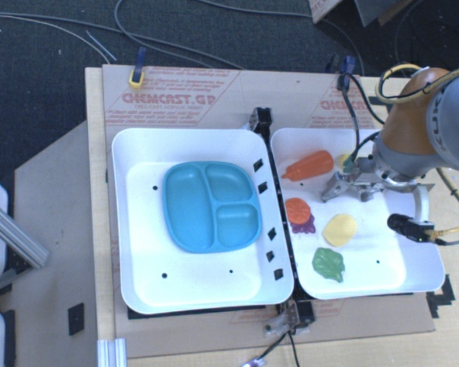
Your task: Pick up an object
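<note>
Green toy lettuce [328, 264] sits closest to the lens, near the front edge of the right-hand bin [421, 277], as a grey-and-orange robot arm [424, 125] reaches in over the same bin. Its gripper [352, 187] hangs low above the bin floor toward the back, fingers spread apart and nothing between them. By the look of it the pick has not been made: every piece lies loose on the white plastic, and the closing and lifting are all left to do.

Nearest the spread fingers lies an orange toy carrot [309, 166], just to their left by the bin's back left corner. It is a smooth, tapered lump, lying flat and slanted, and looks the likeliest target. A pale yellow rounded piece [340, 228] rests near the middle of the bin, in front of the gripper. An orange round piece [297, 209] lies on a purple scrap [304, 224] along the left wall. A small yellow-green object [346, 160] peeps from behind the gripper, too hidden to identify.

Next door, the left-hand bin [134, 205] carries a blue divided plate [212, 205] at its centre.
</note>
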`<state>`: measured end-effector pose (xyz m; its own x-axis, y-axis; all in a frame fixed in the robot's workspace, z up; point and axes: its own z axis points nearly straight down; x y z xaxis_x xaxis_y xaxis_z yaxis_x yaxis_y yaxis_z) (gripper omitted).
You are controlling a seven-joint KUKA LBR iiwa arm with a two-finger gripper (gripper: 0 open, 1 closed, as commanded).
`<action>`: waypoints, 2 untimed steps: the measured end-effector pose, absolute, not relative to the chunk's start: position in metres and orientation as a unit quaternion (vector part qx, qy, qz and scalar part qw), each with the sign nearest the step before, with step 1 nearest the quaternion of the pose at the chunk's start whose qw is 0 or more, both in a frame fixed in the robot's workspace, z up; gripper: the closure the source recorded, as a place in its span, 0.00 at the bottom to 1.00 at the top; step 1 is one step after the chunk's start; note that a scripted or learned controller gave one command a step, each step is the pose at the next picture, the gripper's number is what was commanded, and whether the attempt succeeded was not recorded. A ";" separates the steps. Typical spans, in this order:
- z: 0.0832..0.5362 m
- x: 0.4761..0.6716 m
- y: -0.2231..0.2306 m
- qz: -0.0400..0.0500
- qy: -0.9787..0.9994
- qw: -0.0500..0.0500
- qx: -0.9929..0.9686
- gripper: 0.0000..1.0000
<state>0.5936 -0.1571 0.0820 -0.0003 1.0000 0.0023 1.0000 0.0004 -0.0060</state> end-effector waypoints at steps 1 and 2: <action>0.097 0.595 -0.158 -0.001 -0.707 0.000 -0.707 1.00; 0.161 0.597 -0.155 -0.002 -0.707 -0.003 -0.707 1.00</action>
<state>0.5969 -0.1547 0.1612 -0.0011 1.0000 -0.0016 1.0000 0.0011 0.0071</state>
